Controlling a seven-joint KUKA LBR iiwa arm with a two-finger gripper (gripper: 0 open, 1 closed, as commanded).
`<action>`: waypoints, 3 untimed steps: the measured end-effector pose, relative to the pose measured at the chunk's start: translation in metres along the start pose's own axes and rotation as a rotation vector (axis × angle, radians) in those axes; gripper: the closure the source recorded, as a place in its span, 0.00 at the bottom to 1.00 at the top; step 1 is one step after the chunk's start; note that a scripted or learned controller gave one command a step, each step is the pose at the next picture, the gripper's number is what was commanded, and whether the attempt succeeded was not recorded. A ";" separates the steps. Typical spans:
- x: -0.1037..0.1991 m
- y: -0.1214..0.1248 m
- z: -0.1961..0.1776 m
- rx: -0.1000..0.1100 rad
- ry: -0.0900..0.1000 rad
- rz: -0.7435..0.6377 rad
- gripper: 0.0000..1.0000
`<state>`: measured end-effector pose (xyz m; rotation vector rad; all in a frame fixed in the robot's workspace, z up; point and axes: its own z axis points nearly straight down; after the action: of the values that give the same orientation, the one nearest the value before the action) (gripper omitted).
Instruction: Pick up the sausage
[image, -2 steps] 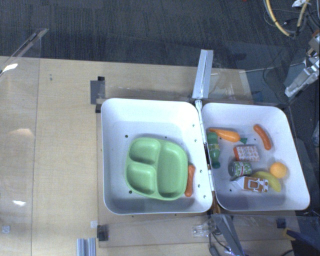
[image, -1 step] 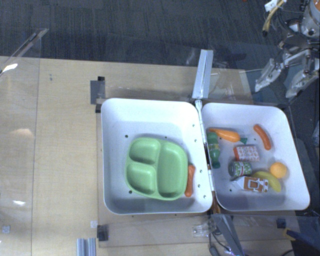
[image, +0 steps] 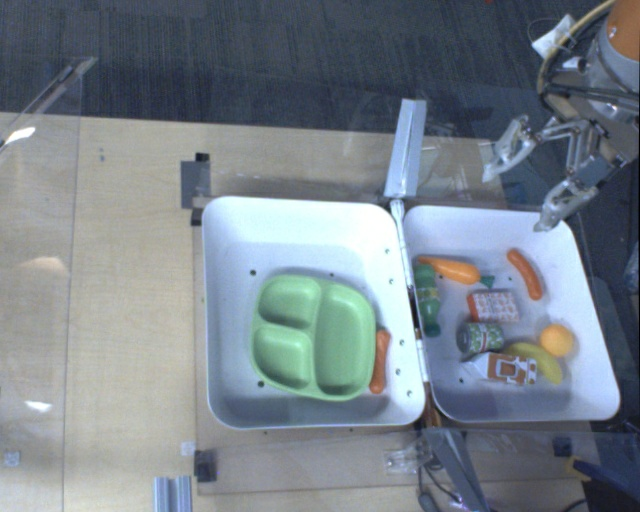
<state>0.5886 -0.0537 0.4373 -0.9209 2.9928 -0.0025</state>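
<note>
So our open, empty gripper (image: 535, 175) hangs above the bin; we'd pinch the light, slippery-looking sausage (image: 525, 273) across its middle.

1. Two shallow white bins sit side by side: left bin (image: 230, 230), right bin (image: 590, 310).
2. Left bin: green sectioned plastic tray (image: 312, 337) near centre; orange-red sausage (image: 379, 360) just beside its right edge.
3. Right bin: orange carrot (image: 450, 269) far left; second reddish sausage (image: 525, 273) far right; yellow banana (image: 537, 362) at the near side.
4. Two-finger gripper (image: 535, 180) hangs beyond the right bin's far edge.
</note>
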 end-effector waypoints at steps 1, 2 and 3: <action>0.034 0.063 -0.001 0.000 0.000 -0.324 0.00; 0.051 0.103 0.059 0.000 0.000 0.497 0.00; -0.010 0.132 0.000 -0.001 -0.002 0.294 0.00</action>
<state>0.5228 0.0612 0.4371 -0.4725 3.0939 0.0018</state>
